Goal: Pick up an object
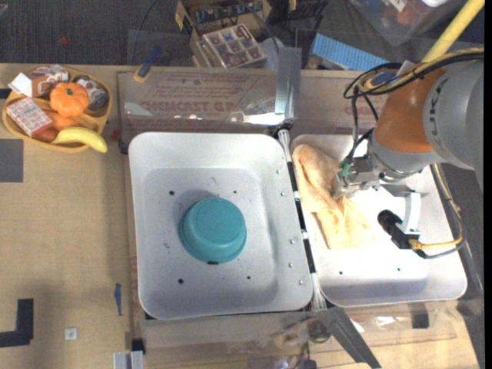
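I saw the tool down on the tan cloth in the right bin; I couldn't tell its grip. No writing was readable.

Teal bowl, tan cloth

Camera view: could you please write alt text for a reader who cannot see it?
A grey robot arm with an orange band reaches from the right, its claw low over a crumpled tan cloth in the right white bin. A teal bowl lies upside down in the left white bin.
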Robot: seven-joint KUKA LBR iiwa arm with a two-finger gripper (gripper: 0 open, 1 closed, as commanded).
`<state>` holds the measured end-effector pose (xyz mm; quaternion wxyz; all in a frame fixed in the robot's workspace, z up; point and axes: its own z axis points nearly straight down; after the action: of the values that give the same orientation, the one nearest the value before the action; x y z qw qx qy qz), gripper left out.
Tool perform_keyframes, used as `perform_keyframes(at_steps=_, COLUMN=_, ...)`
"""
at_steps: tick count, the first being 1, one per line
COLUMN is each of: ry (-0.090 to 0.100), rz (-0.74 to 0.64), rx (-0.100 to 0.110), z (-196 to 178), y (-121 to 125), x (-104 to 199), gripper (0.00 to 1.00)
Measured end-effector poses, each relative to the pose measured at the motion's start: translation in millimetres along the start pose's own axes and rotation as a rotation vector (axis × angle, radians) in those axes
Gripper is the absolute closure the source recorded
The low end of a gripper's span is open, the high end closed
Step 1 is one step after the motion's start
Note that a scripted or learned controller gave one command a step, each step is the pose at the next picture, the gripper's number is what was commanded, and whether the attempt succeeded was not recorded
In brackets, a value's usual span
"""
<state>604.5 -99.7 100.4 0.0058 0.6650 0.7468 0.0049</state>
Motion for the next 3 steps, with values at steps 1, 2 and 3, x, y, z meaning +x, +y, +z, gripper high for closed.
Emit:
perform_keyframes(at_steps=1, ry=0.000, rz=0.000, rx=0.000, z=0.0, y=-0.1, x=-0.2, gripper=0.00)
perform_keyframes(at_steps=2, ry=-0.001, rz=-0.081, rx=0.005, z=9.7, y=23.4, x=-2.5, gripper=0.00)
perform_keyframes(at_steps=3, ry=0.000, rz=-0.079, rx=0.000, z=-0.4, y=24.8, x=-2.5, gripper=1.00)
